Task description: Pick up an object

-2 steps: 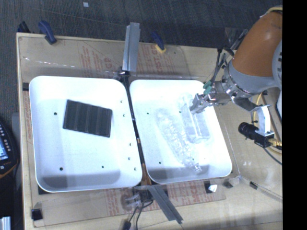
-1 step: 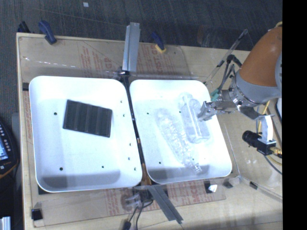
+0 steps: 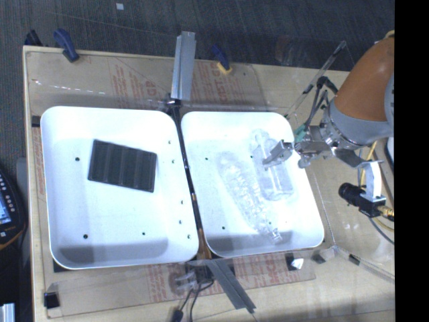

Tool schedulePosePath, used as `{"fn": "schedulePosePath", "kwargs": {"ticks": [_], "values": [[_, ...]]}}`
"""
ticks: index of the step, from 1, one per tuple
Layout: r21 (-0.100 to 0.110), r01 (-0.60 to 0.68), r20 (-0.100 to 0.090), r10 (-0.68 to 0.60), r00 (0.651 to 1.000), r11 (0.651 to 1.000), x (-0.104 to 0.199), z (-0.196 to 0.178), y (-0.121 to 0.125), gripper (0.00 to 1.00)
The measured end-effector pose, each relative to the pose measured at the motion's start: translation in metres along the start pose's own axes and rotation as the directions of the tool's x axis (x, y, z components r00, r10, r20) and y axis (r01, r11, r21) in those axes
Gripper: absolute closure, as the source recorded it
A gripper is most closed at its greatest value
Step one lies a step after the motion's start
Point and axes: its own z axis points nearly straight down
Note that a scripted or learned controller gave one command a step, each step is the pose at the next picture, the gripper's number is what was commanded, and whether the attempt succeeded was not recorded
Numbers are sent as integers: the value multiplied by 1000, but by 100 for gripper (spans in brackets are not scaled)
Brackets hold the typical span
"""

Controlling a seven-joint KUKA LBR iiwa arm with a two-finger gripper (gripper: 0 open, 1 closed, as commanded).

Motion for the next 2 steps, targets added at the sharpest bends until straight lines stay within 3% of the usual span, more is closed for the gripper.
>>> {"fn": "schedulePosePath", "kwargs": {"ticks": [1, 2], "values": [[2, -86, 0, 86, 996, 996, 30, 98, 0, 0], [-2, -158, 1, 158, 987, 987, 8, 112, 12, 0]]}}
